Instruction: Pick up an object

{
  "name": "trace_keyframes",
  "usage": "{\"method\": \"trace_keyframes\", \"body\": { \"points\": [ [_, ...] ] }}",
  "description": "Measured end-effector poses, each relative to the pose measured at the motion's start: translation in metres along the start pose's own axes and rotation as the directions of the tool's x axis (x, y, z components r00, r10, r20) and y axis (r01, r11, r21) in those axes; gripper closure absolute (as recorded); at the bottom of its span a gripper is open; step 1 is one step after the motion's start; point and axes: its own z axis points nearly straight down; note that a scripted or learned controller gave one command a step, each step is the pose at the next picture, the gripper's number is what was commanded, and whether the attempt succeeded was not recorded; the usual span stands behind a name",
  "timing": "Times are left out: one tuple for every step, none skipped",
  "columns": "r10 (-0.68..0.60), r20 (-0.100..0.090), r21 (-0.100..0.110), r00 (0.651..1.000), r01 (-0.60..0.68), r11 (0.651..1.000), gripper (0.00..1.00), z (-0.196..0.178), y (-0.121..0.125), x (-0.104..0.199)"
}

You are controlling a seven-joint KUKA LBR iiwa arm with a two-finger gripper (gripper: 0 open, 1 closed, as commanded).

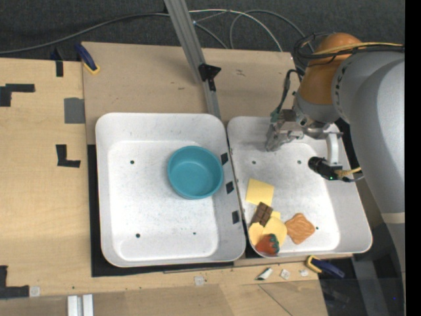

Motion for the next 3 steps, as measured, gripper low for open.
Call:
{"method": "trace_keyframes", "body": {
  "points": [
    [0.003,0.0,-0.008,1.0,-0.003,1.0,1.0,-0.061,-0.005,-0.004],
    [0.003,0.0,-0.007,1.0,-0.003,1.0,1.0,-0.114,-0.004,-0.004],
    [-0.002,-0.003,0.0,1.0,0.002,1.0,1.0,-0.11,-0.022,0.053]
  ]
}}
